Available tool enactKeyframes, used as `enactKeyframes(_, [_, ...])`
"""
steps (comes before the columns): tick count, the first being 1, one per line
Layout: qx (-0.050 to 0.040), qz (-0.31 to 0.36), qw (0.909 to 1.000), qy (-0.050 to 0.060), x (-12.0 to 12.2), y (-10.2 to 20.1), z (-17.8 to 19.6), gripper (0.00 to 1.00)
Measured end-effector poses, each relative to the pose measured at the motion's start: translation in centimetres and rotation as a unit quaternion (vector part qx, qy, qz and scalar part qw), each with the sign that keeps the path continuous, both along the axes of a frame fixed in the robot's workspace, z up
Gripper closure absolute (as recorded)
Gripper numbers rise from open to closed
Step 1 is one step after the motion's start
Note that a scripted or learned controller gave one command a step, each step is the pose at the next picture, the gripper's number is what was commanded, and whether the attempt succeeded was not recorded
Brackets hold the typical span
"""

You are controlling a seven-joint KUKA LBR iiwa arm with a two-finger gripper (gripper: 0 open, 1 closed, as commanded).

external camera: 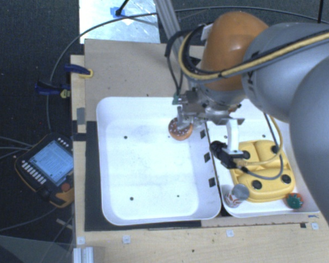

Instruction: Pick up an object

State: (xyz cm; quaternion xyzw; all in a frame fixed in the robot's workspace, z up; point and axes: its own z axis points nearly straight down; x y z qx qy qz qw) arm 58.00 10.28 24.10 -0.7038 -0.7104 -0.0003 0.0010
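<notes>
My gripper hangs over the far right part of the left bin, right above a small round brown object with a pale speckled top. The object sits just under the fingertips, and I cannot make out whether it is held or lying on the bin floor. In the right bin lies a large yellow toy-like object with dark spots, a small grey and red piece at its near left, and a green ball-like thing at the near right.
The arm's big grey and orange body covers the far part of the right bin. A teach pendant lies off the bench to the left, with cables around it. Clamps sit on the bench's far left edge.
</notes>
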Motion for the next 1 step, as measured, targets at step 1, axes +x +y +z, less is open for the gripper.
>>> enactKeyframes(1, [-0.0006, -0.003, 1.0000, -0.001, 0.04, -0.31, 0.10, 0.00])
